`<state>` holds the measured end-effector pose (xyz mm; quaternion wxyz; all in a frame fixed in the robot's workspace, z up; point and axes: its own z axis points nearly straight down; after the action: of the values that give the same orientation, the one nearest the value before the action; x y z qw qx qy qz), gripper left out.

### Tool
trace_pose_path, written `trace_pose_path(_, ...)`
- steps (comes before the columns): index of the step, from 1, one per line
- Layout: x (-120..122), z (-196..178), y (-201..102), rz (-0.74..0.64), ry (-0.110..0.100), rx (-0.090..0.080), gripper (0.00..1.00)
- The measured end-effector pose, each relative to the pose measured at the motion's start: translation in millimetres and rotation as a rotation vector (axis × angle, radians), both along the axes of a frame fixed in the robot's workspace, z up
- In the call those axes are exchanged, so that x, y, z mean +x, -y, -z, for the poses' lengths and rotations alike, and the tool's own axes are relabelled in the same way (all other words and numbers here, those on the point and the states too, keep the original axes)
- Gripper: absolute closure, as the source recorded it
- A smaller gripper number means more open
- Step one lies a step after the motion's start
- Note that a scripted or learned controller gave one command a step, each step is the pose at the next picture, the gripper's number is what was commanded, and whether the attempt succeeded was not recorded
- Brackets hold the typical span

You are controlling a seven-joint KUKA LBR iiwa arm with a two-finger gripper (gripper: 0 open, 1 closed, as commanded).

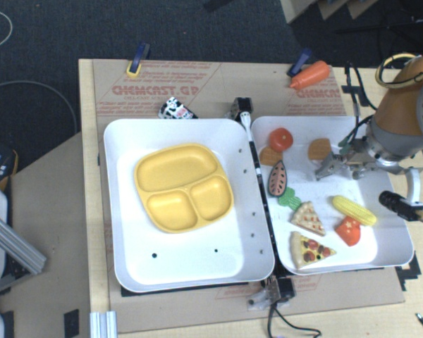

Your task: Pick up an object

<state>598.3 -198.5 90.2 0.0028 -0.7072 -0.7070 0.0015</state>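
tool (329, 166): spread, holding nothing, low inside the right bin (398, 248)
brown block (319, 148): just beyond the tool, likeliest target

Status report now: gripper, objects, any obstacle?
Gripper low in right bin, nothing seen held. Brown piece beside it. Corn nearby.

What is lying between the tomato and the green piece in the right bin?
The watermelon slice lies between the tomato and green piece, seen in the camera view.

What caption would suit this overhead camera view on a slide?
Robot gripper hovers over toy food in the right bin; a yellow divided plate sits in the left bin.
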Motion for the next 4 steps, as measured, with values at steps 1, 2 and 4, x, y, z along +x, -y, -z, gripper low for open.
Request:
trace_pose_path(1, 0.0, 5.7, -0.6, -0.001, 0.003, -0.001, 0.00)
trace_pose_path(2, 0.8, -5.5, -0.5, 0.000, 0.006, -0.002, 1.00)
trace_pose_path(4, -4.3, -107.6, -6.4, -0.002, 0.013, -0.004, 1.00)
